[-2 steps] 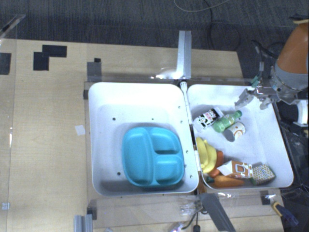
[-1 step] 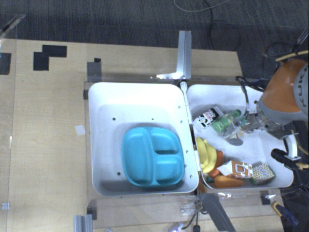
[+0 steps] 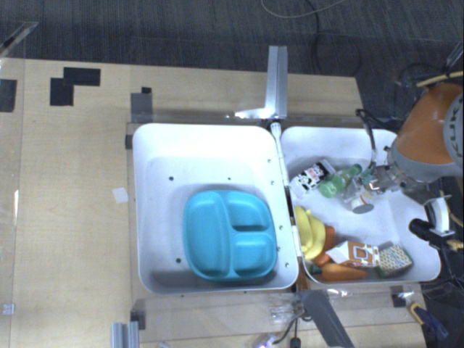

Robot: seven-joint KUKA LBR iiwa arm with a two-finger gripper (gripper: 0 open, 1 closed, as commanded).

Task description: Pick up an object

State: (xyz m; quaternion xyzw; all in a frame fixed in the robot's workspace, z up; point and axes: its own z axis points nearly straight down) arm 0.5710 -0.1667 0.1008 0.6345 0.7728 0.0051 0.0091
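Observation:
The right bin (image 3: 406,216) holds a heap of small items. A green bottle (image 3: 339,183) lies near its middle, next to a black-and-white carton (image 3: 313,175). Yellow bananas (image 3: 310,232) rest against the left wall, with an orange carrot-like piece (image 3: 341,271) and an orange-and-white box (image 3: 359,253) along the front. A patterned green box (image 3: 395,259) sits at the front right. My gripper (image 3: 365,191) reaches down from the right into this bin, just right of the green bottle and close to it. The wrist hides how it meets the bottle.
The left bin (image 3: 156,194) carries a blue divided plate (image 3: 230,233) in its front half. A metal post (image 3: 277,78) rises behind the divider between the bins. The arm's orange band (image 3: 428,125) hangs over the right bin's far right corner. Cables lie on the floor behind.

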